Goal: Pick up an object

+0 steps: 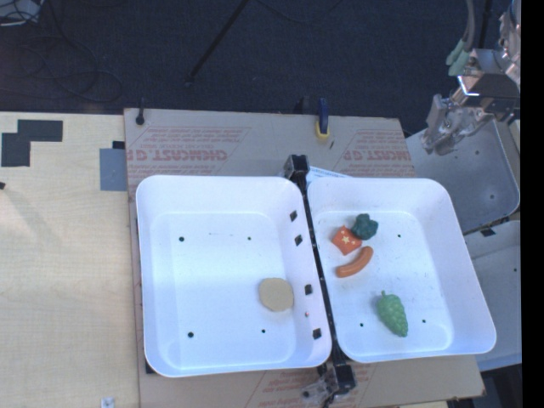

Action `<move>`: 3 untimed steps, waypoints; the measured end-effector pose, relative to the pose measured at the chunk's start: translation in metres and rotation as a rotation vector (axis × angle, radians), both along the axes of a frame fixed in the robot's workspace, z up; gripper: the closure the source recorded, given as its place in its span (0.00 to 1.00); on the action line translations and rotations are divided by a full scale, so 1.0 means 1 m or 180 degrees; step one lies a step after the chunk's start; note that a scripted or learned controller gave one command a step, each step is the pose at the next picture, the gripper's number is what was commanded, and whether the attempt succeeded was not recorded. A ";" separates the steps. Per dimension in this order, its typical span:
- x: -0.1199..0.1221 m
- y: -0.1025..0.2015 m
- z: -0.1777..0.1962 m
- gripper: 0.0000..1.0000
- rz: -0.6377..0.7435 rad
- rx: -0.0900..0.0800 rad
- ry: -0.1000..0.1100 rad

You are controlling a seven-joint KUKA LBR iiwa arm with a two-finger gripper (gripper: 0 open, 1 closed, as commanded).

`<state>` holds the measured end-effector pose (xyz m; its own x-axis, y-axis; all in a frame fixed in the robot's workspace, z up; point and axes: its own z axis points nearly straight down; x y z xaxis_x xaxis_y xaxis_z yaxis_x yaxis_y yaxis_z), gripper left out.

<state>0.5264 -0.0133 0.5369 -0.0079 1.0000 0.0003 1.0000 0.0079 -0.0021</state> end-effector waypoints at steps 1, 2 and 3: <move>-0.023 -0.153 0.000 1.00 -0.0073 -0.0016 0.0003; -0.035 -0.080 0.001 1.00 -0.0003 0.0005 0.0004; -0.011 0.007 0.000 1.00 0.0008 0.0003 0.0003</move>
<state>0.5152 -0.0064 0.5368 -0.0105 0.9999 0.0014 0.9999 0.0105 -0.0029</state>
